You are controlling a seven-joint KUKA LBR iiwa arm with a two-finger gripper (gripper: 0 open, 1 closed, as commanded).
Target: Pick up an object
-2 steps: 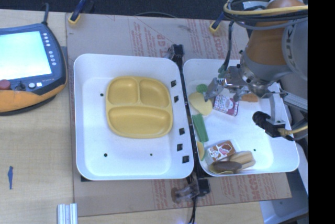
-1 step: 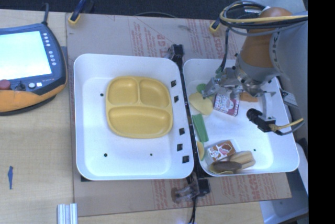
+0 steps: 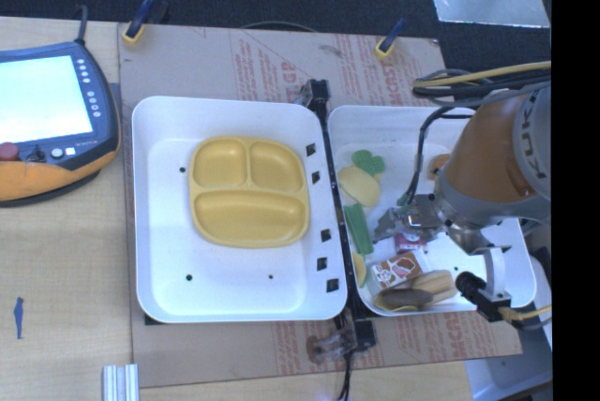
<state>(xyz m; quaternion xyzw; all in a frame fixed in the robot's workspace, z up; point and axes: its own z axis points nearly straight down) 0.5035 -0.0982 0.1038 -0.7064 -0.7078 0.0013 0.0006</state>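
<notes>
While the arm [image 3: 497,155] reaches in from the right over the right bin [image 3: 394,116], its gripper [image 3: 405,223] hangs low above the small things piled there, and whether it is apart or together cannot be told. Just beside it lie a pale yellow piece [image 3: 360,186], a green strip [image 3: 357,229], a red and white packet [image 3: 395,270] and a bun [image 3: 433,283]. A yellow divided plate [image 3: 249,191] sits in the left bin [image 3: 150,202].

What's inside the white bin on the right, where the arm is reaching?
The right bin holds small toy foods: a green piece, a pale yellow one, a green stick, a red-and-white packet and a bun-like piece. The arm covers the bin's right part.
</notes>
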